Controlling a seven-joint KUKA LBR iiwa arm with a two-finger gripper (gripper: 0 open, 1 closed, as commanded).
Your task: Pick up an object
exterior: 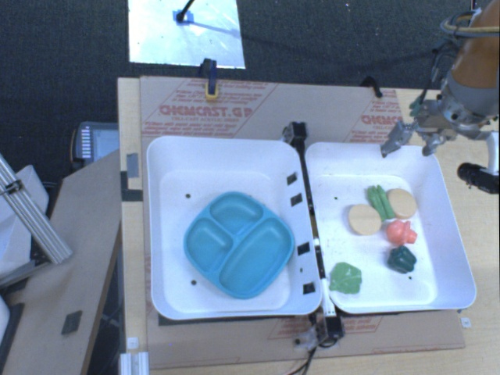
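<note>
Hovering over the right bin's [449, 209] far rim, the gripper [409, 142] has fingers spread wide w/ nothing btwn them. We see all items lying in that bin: green beans [380, 201] btwn two tan discs [364, 219], a pink piece [400, 232], dark green piece [401, 259], and light green piece [345, 278] near front. Left bin [168, 178] holds a blue divided plate [237, 244].
</note>
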